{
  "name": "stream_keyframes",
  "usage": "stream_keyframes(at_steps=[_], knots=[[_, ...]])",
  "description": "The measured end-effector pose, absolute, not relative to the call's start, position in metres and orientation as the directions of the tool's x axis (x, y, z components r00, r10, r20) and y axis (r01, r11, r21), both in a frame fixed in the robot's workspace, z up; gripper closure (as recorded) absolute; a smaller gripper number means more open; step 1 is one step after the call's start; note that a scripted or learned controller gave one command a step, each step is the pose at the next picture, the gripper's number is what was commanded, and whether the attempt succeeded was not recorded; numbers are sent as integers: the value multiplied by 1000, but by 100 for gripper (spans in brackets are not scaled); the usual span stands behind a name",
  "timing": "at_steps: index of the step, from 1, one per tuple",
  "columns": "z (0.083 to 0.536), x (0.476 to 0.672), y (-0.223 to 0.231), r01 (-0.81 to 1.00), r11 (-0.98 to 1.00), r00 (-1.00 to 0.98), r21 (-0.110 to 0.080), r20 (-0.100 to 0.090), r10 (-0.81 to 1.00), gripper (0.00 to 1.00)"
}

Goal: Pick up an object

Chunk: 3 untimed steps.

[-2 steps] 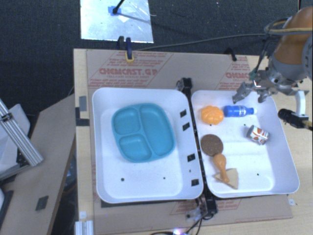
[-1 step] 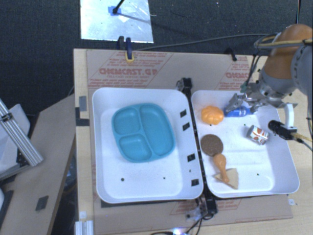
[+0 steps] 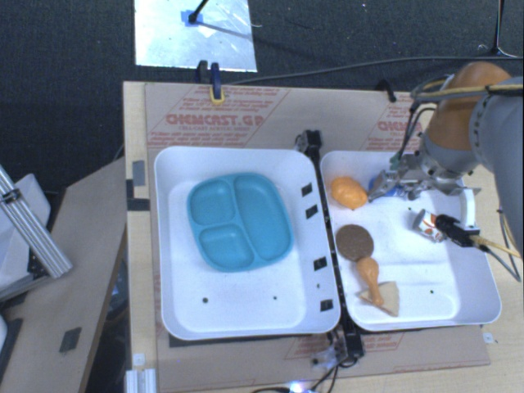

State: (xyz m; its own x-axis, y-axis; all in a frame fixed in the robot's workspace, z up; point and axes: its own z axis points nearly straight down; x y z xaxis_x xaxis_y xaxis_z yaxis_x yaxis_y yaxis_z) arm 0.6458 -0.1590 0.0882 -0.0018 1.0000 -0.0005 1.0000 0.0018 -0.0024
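— So, from the camera above the bench, which step is the arm doing now?

— I judge it is the approach. The grey arm with the orange band [image 3: 471, 113] leans over the far edge of the right shallow white plastic bin [image 3: 483, 289], and its two-finger gripper [image 3: 399, 182] hangs low near the far-left corner of this bin. Whether it is open or closed I cannot tell; the tips are too small and blurred.

— Where are the things to pick?

— All in the right bin. A rounded orange object with a smooth skin [image 3: 349, 192] lies just beside the gripper, at the left edge. Nearer us lie a flat brown disc with a rough face [image 3: 355, 241], then an orange drumstick-shaped toy [image 3: 368, 273] touching a pale tan wedge [image 3: 388, 300]. A small crumpled white and red packet [image 3: 427, 223] lies toward the right side.

— And the left bin?

— It carries a glossy blue plastic plate with three compartments [image 3: 240, 220].

— What does the next move need?

— I think a short descent over the rounded orange object; its curved surface may slip.
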Motion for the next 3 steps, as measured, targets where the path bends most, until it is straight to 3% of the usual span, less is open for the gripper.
stream_keyframes(at_steps=[1, 2, 3], knots=[[100, 645, -159, 1000, 1, -1, -8, 2, 1000, 100], [163, 652, -163, 1000, 3, -3, 7, -1, 1000, 100], [206, 653, -163, 1000, 4, -4, 7, -2, 1000, 100]])
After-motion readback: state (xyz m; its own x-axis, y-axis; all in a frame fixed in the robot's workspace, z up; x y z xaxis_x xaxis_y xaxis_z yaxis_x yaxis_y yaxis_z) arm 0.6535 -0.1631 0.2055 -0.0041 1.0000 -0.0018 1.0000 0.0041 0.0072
